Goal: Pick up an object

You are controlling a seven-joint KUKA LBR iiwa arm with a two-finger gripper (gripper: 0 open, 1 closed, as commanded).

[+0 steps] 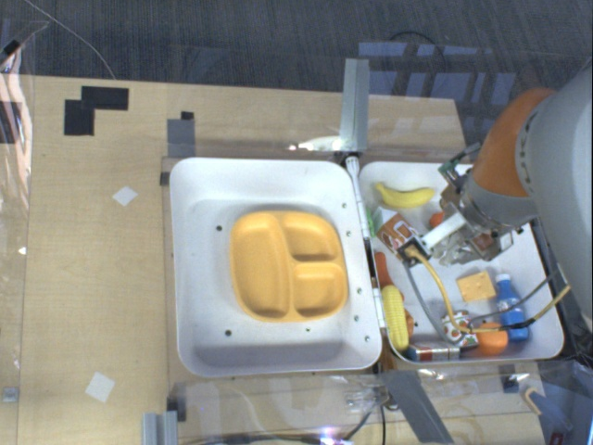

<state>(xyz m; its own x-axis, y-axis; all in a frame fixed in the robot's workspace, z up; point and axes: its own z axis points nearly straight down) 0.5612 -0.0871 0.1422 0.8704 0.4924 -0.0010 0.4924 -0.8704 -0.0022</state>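
Note:
The right bin (547, 341) holds several small items. A yellow banana (405, 195) lies at its far left, a corn cob (395, 311) along its left wall, and a yellow cheese slice (476, 286) near the middle. A blue bottle (508, 297) and an orange piece (492, 340) sit toward the near right. My gripper (466, 247) hangs low over the middle of this bin, just above the cheese slice and to the right of the banana. The wrist hides its tips, and I see nothing held.
The left bin (199, 341) holds a yellow divided plate (287, 265) at its centre. A thin red item (380, 267) lies by the wall between the bins. A small orange piece (435, 219) sits beside the banana. Metal posts stand behind and in front of the bins.

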